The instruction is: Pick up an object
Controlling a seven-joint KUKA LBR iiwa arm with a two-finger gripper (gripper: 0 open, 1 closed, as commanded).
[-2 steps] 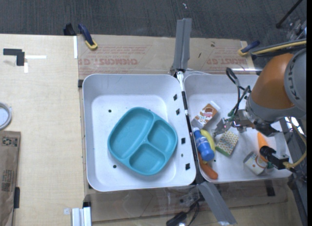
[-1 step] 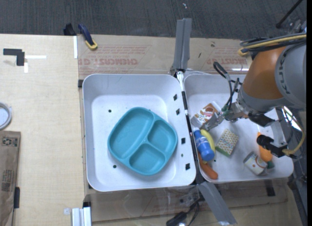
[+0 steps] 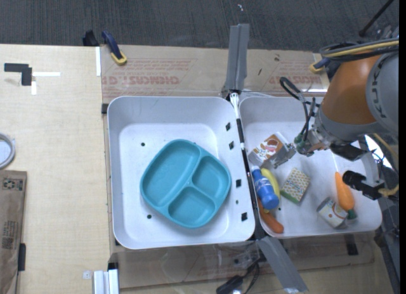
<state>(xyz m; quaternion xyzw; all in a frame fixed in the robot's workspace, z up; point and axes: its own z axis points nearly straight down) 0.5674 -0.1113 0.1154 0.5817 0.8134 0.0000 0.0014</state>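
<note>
1. Your gripper (image 3: 287, 154) hangs low in the right bin (image 3: 304, 106), at the edge of a small printed carton (image 3: 268, 149). You cannot tell whether it grips anything.
2. Expect a glancing contact: the carton lies flat, so it may skid towards the bin wall.
3. Crowding could interfere: a smooth blue bottle (image 3: 266, 188), a speckled sponge block (image 3: 295, 185) and a carrot (image 3: 344, 192) lie nearby.
4. The left bin (image 3: 120, 159) holds a glossy teal divided plate (image 3: 185, 183).
</note>
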